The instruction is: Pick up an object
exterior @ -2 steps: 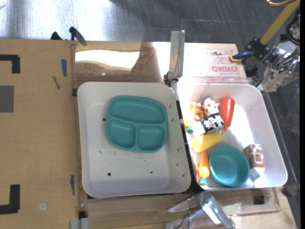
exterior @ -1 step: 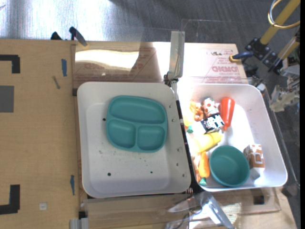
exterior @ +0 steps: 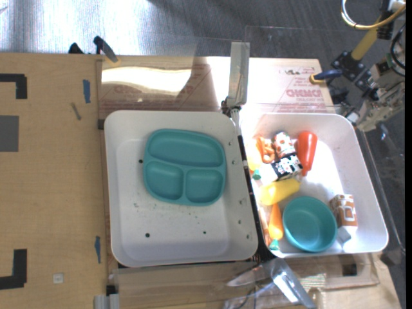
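The right bin [exterior: 372, 195] holds a jumble of small objects. A teal bowl [exterior: 309, 223] sits near its front. Behind the bowl lie a yellow piece [exterior: 279, 190], a black-and-white item [exterior: 286, 165] and a red pepper-like piece [exterior: 308, 149]. An orange carrot shape [exterior: 275, 220] lies along the bin's left wall. A small orange-and-white box [exterior: 346, 210] rests to the right of the bowl. My gripper [exterior: 372, 111] hangs at the upper right, just outside the right bin's far right corner, well apart from all the objects and with nothing visibly in it.
The left bin [exterior: 122, 192] contains a teal divided plate [exterior: 185, 166]. A narrow metal upright [exterior: 239, 76] stands behind the gap between the bins. Brown cardboard [exterior: 45, 172] covers the bench on the left. Yellow cable [exterior: 367, 5] loops above the arm.
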`<state>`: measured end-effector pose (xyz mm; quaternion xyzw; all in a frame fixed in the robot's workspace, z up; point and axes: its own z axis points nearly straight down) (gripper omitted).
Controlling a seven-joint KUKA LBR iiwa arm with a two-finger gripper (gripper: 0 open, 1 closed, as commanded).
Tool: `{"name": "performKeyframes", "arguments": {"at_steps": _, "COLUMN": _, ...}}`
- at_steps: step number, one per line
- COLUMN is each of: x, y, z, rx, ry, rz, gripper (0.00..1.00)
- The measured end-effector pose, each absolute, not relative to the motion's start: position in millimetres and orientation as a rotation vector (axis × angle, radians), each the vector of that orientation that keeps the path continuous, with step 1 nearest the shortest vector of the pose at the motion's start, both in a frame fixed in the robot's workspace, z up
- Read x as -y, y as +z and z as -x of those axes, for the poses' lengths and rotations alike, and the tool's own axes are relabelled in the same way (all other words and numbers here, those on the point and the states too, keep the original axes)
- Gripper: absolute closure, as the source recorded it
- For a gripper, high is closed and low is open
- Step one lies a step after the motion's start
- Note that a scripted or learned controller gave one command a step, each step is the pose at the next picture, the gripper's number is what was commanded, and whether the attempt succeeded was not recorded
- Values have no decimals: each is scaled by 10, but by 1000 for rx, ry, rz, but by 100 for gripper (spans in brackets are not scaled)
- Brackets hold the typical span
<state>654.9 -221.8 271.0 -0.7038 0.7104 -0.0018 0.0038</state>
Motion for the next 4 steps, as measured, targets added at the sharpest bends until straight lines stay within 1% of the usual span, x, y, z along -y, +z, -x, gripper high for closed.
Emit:
{"name": "performKeyframes", "arguments": {"at_steps": 1, "x": 2217, "y": 2673, "z": -6682, "rx": -1981, "ry": -6, "rz": 2429, "gripper": 100}}
{"name": "performKeyframes", "arguments": {"at_steps": 2, "x": 2160, "y": 2717, "z": -6682, "rx": -1606, "ry": -7, "rz": 2693, "gripper": 100}}
{"name": "performKeyframes", "arguments": {"at_steps": 3, "x": 2132, "y": 2759, "z": -6015, "rx": -1231, "ry": 1, "rz": 2888, "gripper": 100}}
{"name": "performKeyframes", "arguments": {"at_steps": 4, "x": 2057, "y": 2699, "z": -6598, "rx": -1005, "ry": -4, "rz": 2971, "gripper": 100}}
